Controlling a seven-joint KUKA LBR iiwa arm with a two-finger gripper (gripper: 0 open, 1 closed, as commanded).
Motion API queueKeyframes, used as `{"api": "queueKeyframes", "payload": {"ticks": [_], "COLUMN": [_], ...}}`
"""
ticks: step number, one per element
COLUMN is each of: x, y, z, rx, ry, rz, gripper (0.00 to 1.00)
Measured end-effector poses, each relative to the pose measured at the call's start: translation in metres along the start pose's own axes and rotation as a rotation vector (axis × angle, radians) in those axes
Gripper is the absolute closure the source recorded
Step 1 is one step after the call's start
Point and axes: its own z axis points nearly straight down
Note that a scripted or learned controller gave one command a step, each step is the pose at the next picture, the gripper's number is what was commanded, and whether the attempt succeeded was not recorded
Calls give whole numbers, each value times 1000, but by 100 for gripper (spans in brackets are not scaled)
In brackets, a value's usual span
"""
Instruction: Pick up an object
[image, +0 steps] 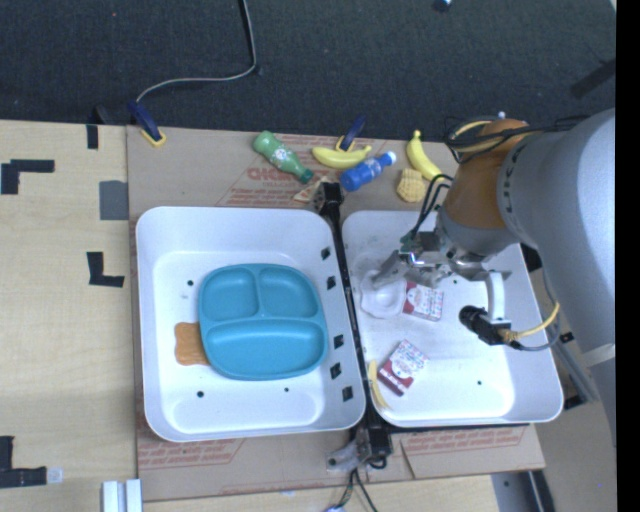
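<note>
dark carpet lay behind the bench, and on the wooden top we saw two white bins side by side, the left bin (160, 300) and the right bin (520, 390). the gripper (408, 262) hung low in the right bin, near its far left part, and we could not tell how it was set, since metal and shadow ran together there. just below the fingers lay a pale, clear-looking object (380, 298), with a small red and white packet (424, 302) just beside it to the right; we judged one of these to be the target, as the arm had been brought directly over them. nearer the front edge, well apart from the fingers, lay a second red and white packet (402, 366). to the fingers' left, in the other bin, a blue divided plate (263, 320) rested over an orange piece (187, 344), likely spare stock. beyond the bins lay a green bottle (281, 155), a blue bottle (366, 171) and two bananas (340, 155), out of play.
</note>
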Motion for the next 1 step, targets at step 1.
{"api": "queueKeyframes", "payload": {"ticks": [1], "x": [1], "y": [4], "z": [-15], "rx": [-11], "ry": [2], "rz": [1], "gripper": [100]}}
